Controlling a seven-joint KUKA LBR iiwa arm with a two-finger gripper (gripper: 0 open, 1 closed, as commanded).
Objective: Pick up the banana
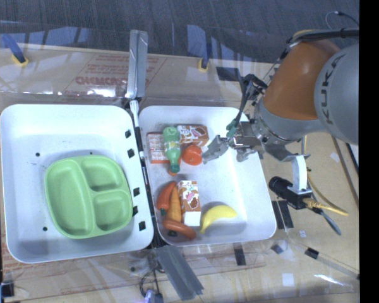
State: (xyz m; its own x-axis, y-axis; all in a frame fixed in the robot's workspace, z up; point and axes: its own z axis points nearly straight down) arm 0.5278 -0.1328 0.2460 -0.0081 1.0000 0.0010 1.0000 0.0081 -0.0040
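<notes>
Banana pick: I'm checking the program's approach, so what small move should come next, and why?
Probably shift the gripper toward the view's bottom edge, until it is above the banana. It now hangs over the right bin's upper part, near the tomato, while the banana lies in the bin's lower part beside the carton.

Green divided plate (88,196) sits in the left bin (19,131). Over in the right bin (256,223): a green bottle (172,147) lying beside a red tomato (192,154), snack packets (194,133) behind them, a carrot (167,196) and small carton (189,202) along the front-left side.
</notes>
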